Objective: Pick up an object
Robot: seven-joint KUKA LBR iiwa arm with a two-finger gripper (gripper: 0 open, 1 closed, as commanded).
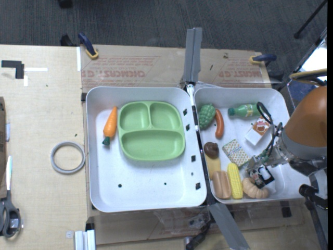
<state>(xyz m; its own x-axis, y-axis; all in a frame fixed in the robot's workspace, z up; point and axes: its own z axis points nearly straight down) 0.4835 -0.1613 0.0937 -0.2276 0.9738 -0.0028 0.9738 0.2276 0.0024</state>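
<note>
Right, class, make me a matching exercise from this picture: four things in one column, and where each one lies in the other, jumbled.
Things:
1. carrot
2. green tray
3. corn cob
4. tape ring

Places:
A. on the bench, outside the bins
B. middle of the left bin
C. near the right bin's front edge
D. left bin, beside the tray's left side

Pairs: 1-D, 2-B, 3-C, 4-A

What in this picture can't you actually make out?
- The jaws: they sit low in the right bin, lost among cables and dark parts, so open or shut is unclear.
- The arm: cut off by the right edge.
- The pumpkin: partly covered by the arm's tip.
- The white box: its label is too small to read.
- The scissors: cut off by the left edge.
</note>
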